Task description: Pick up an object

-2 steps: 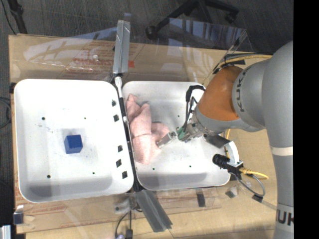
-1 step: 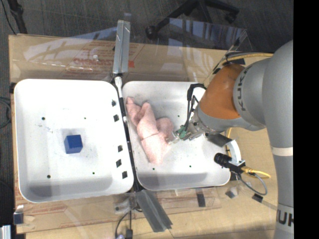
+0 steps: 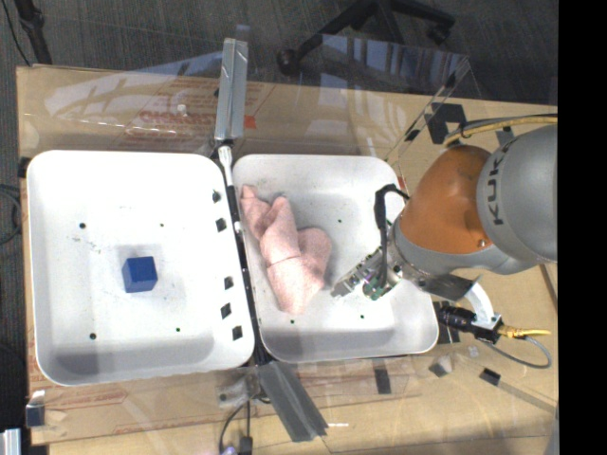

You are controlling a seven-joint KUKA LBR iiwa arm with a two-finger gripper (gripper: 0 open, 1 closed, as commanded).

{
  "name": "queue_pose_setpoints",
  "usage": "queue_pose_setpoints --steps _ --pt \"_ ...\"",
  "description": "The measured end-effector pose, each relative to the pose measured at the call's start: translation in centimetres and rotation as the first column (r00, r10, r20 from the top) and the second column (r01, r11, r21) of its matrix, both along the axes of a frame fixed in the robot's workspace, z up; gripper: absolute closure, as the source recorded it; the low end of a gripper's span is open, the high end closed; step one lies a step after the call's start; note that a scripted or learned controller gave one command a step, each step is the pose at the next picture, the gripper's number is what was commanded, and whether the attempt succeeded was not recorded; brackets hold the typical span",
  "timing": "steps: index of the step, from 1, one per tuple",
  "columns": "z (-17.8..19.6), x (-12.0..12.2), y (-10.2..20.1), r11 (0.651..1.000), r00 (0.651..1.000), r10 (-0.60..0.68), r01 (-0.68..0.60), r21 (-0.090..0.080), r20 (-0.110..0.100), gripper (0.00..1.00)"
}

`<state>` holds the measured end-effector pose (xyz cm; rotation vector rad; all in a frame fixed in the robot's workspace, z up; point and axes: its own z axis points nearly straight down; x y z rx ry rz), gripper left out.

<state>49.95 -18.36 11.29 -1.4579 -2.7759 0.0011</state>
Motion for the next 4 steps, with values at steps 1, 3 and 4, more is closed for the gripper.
queue_pose_setpoints --steps 1,3,4 --pt "7.7 4.4 -0.2 0.998 0.998 -0.056 0.056 -0.003 0.004 1.00" --pt "7.5 10.2 1.9 0.971 0.971 0.238 -0.238 -0.002 0.002 1.00" --pt "7.1 14.7 2.8 0.894 0.894 0.449 -0.449 -0.003 0.006 1.00"
